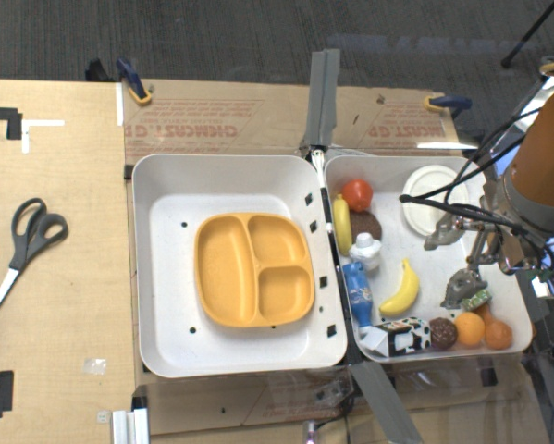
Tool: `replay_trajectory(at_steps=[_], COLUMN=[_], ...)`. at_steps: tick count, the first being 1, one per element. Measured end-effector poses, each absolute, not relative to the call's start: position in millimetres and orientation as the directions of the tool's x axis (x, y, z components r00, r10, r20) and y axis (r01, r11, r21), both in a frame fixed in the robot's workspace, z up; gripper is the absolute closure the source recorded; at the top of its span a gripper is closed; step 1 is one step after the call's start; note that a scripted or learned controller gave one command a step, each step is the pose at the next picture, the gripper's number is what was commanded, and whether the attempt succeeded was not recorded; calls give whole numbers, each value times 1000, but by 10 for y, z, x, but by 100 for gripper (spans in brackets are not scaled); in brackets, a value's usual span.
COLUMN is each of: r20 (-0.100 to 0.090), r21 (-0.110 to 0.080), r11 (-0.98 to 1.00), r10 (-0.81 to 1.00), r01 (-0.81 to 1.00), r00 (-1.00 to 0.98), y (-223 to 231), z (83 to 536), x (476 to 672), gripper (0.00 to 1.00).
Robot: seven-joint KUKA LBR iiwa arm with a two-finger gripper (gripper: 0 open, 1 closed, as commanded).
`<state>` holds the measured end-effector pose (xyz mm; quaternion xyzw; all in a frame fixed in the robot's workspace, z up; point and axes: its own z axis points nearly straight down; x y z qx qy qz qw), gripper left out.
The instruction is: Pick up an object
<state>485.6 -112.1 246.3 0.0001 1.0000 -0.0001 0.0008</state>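
The right bin (387, 176) holds several objects. A banana (401, 290) lies in its middle. A red tomato (356, 193) sits at the back left, with a blue bottle (356, 291) with a white cap along the left wall. A black-and-white box (401, 337), a brown ball (442, 333) and two oranges (483, 329) line the front wall. My gripper (452, 263) hangs over the right part of this bin, to the right of the banana. It is open, with nothing between its fingers. One fingertip (461, 289) is just above a small green item (477, 299).
A white dish (429, 197) lies at the back of the right bin under black cables. The left bin (156, 276) holds a yellow divided plate (254, 268). Scissors (25, 239) lie on the bench at far left. Blue clamps (133, 80) hold the cardboard behind.
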Motion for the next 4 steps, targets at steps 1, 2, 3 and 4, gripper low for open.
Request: replay_trajectory(at_steps=[1, 2, 3, 4], r20=[-18, -6, -45, -4], r21=[-3, -1, 2, 1], r11=[998, 990, 951, 955], r10=[-64, 144, 308, 295], r01=[-64, 144, 308, 295], r00=[-998, -990, -950, -955], y=[-959, -1542, -1227, -924], z=[956, 1393, 1044, 928], x=[5055, 5652, 4904, 5112], gripper=[0, 0, 0, 0])
